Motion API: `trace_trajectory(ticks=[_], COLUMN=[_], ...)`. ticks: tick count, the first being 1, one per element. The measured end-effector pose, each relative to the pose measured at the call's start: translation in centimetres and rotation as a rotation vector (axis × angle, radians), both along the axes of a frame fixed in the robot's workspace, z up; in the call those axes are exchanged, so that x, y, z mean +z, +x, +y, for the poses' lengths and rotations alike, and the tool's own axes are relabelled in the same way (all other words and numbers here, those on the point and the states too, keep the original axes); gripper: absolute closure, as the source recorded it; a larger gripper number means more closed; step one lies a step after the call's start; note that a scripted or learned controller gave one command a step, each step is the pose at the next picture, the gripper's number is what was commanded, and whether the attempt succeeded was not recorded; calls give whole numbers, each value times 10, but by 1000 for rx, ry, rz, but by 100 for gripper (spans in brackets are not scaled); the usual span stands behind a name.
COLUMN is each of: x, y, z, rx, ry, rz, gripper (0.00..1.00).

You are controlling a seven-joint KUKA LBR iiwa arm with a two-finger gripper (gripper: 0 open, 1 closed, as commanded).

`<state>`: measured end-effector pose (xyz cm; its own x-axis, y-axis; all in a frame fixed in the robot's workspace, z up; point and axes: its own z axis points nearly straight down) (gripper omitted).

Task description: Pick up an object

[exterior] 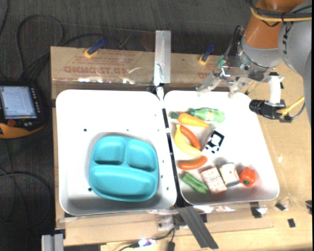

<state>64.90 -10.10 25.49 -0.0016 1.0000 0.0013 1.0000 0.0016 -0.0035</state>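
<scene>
A blue divided tray (124, 166) is lying alone in the left bin (73, 109), so a descent there would meet only its broad smooth shell, which I judge too wide for the tool to close on. Across the centre divider, the toy food is crowding the right bin (264, 156): a yellow banana (182, 144) and an orange carrot (189, 136) are overlapping beside the divider, an orange piece (192, 121) is lying against a green bottle (208, 114), and a black-and-white tag (215, 141) is sitting just beside them. Nearer the front rim, a sausage (191, 163), a green pod (193, 183), two small cartons (221, 178) and a red pepper (248, 176) are packing together. The likely failure is a finger landing on a neighbour and pushing the pile aside, or a round piece slipping out. The tool (223, 84) is hovering over the right bin's far rim, its fingers spread apart and gripping nothing, well apart from the food
</scene>
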Motion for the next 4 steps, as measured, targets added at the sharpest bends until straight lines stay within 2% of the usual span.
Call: trace_trajectory(ticks=[1,2,3,4], x=[-119,-169,-168,-160], y=[-52,0,-5,-3], z=[3,-5,-17,-17], rx=[-58,96,209,210], ry=[-1,1,3,1], rz=[1,15,2,-2], gripper=[0,0,0,100])
